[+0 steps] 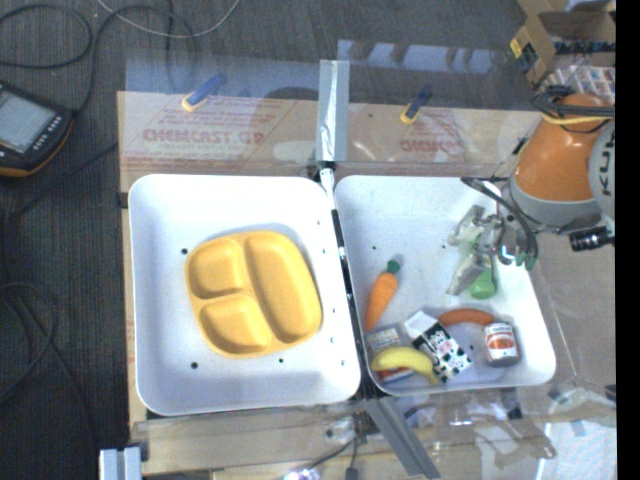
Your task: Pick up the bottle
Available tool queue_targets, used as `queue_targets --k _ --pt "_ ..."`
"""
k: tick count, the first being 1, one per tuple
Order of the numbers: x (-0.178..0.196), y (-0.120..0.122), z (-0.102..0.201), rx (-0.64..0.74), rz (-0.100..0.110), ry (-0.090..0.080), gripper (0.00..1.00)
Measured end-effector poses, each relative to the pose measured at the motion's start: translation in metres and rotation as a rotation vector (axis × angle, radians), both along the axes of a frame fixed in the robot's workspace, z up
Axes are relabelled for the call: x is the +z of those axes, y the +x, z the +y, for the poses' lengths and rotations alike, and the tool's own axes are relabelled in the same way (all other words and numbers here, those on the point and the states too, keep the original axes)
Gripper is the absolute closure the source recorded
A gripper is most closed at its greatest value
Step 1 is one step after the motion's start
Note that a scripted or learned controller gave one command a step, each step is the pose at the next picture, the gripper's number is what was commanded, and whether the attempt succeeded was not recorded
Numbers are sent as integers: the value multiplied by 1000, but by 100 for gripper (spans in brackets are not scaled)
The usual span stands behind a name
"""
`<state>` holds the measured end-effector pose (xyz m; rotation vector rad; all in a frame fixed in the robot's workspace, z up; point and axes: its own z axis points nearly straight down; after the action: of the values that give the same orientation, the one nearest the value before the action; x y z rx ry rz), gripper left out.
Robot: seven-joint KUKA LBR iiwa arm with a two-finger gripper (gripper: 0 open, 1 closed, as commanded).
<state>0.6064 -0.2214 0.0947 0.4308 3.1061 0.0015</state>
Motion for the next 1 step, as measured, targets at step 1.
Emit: queue_targets --k 1 --pt "10 2 2 -1 -7 4 100"
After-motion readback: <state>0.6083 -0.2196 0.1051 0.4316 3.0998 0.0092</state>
